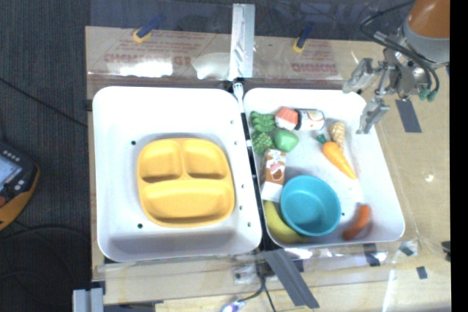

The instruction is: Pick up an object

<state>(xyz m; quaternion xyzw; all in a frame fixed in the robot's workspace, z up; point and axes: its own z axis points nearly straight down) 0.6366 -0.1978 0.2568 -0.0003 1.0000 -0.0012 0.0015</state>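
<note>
The right bin [380,179] holds several toy foods: an orange carrot [338,158], a blue bowl [311,204], a yellow banana [280,225] partly under the bowl, a red sausage [356,222], a green vegetable [284,139], a green bunch [261,122], a small carton [275,165], a red-and-white can [301,118] and a corn piece [337,131]. My gripper [369,100] hangs over the bin's far right corner, above and right of the can. Its two fingers stand apart, open, with nothing between them.
The left bin [117,157] holds a yellow divided plate [186,180]. A metal divider post [242,40] stands behind the bins. Clamps and a brown board lie at the back. A dark device [14,175] sits on the floor at far left.
</note>
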